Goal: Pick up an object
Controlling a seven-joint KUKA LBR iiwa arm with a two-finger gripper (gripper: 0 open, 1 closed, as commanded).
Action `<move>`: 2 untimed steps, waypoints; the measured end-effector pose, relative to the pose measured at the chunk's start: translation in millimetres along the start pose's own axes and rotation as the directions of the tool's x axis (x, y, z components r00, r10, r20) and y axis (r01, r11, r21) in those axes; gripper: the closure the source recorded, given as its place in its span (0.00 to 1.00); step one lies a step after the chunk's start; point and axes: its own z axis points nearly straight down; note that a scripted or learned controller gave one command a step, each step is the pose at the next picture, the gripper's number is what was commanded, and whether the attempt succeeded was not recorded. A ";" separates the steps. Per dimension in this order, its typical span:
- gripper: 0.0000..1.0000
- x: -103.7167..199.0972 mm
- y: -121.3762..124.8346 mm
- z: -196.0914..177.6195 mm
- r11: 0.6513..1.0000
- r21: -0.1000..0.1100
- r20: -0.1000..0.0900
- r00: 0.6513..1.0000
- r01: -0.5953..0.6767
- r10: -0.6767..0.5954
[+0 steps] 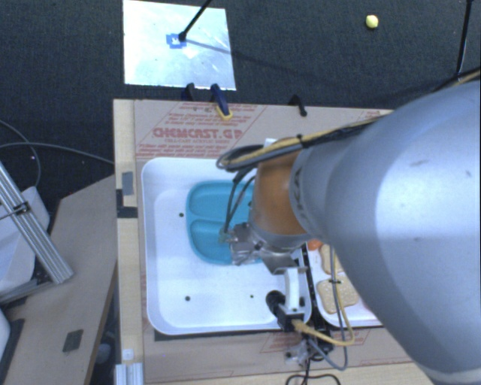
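A light blue, shallow tray-like object (210,225) lies in the left white bin (169,301), toward its middle. My arm's orange band (274,199) and wrist hang directly over the blue object's right end and cover it. The gripper (244,244) points down at that right edge, and the wrist hides where its tips meet the object. In the right bin (353,319), partly behind the arm, lie a tan waffle-like piece (337,295) and a small orange thing (314,245).
A cardboard sheet (195,128) lies under both bins. A shiny metal plate (179,45) rests on the dark floor behind the bench, and a small yellow ball (371,22) lies farther right. Cables and a black connector (279,304) hang over the bins' dividing rim.
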 end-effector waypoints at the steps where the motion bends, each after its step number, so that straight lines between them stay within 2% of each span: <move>1: 1.00 42.1 57.9 -115.7 1.000 -0.015 -0.005 1.000 0.001 -0.001; 2: 1.00 -28.5 -15.4 -173.1 1.000 -0.004 0.000 1.000 -0.013 0.013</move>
